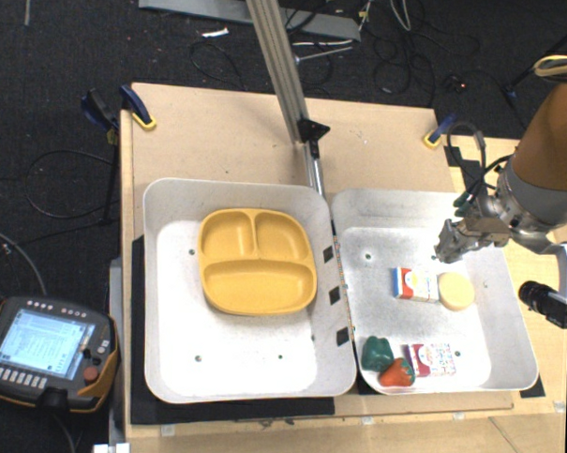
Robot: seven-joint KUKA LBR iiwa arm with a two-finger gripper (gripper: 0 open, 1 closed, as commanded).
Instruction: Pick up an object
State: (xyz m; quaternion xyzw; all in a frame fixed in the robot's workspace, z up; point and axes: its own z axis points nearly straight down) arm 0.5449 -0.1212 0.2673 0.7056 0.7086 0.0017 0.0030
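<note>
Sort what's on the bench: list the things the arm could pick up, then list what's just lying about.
For the job:
pincer
small white and red box
pale yellow round piece
green piece
red piece
flat white and red packet

Lying about:
yellow divided plate
handheld control pendant

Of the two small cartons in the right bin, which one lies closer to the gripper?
The upper carton, which touches the pale yellow round piece, lies closer to the gripper. The other carton lies at the bin's near edge, beside the red and green pieces.
</note>
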